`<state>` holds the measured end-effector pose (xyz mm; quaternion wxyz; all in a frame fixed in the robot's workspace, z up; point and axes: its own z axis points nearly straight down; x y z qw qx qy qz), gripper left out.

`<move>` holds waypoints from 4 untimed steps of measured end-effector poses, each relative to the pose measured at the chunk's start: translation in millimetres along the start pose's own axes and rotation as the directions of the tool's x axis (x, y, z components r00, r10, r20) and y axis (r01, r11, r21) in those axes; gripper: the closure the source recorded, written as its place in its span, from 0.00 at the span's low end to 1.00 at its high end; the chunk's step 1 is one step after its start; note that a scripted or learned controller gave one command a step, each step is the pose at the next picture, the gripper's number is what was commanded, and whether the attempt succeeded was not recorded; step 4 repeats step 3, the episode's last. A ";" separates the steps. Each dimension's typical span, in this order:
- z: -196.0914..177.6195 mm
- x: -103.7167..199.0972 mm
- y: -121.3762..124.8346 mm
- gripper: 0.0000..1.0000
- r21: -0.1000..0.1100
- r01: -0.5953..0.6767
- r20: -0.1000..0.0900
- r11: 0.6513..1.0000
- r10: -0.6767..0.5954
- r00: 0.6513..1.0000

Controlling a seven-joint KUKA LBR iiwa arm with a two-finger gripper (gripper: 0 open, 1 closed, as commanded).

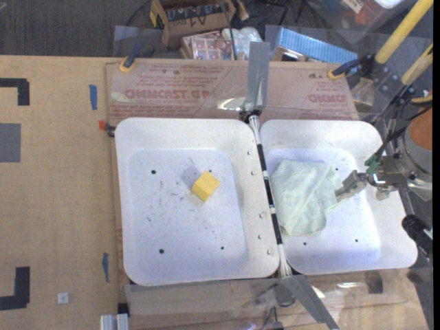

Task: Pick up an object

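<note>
You have 2 white bins side by side on the bench. In the right bin [357,253] a pale green cloth [302,194] lies crumpled against the left wall, its long axis running from upper right to lower left, the broader end toward the near side. The gripper [344,188] sits low at the cloth's right edge, touching or just above it; you cannot tell how its jaws stand, since the fingers blur into the fabric. In the left bin [137,253] a small yellow block [205,185] rests near the middle, turned corner-on, well apart from the cloth. The divider between the bins separates them
</note>
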<state>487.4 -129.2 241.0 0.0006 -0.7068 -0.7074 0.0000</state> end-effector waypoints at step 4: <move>-28.5 113.1 -7.2 1.00 -0.001 0.243 0.001 0.970 -0.243 0.970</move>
